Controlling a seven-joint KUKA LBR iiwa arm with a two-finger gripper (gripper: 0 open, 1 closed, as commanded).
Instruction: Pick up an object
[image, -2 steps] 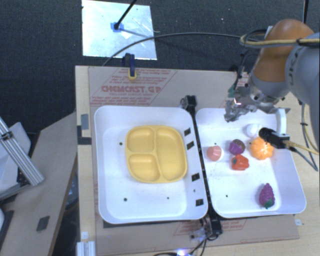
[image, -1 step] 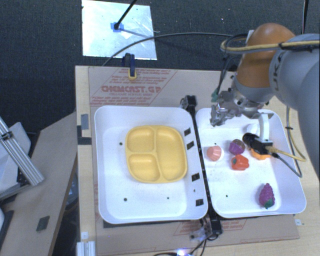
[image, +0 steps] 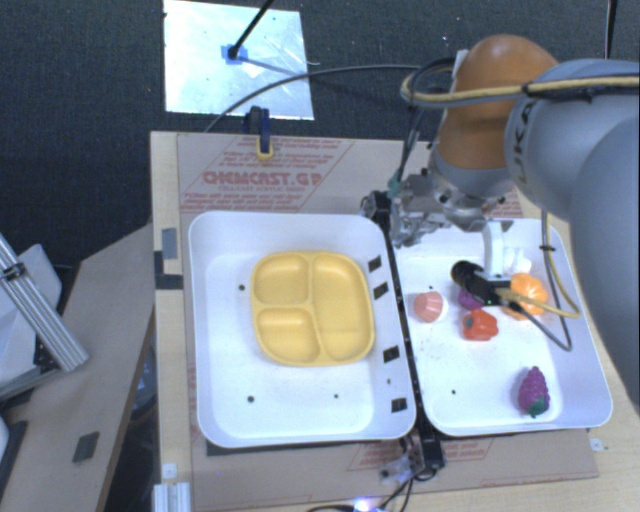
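Note:
My gripper (image: 392, 222) hangs over the far left corner of the right bin (image: 570, 395), close to the wall between the two bins. Several small toys lie in that bin: a pink cupcake-like piece (image: 428, 306), a red pepper (image: 480, 325), an orange fruit (image: 528, 293), a small purple piece (image: 468, 298) partly hidden, and a purple grape bunch (image: 534, 390) near the front right. The pink piece lies below the gripper, apart from it. Nothing shows between the fingers.
The left bin (image: 215, 400) holds a yellow divided plate (image: 310, 307) in its middle. A blue clamp (image: 260, 130) stands at the back edge of the board. The grey arm (image: 575, 130) covers the bench's far right.

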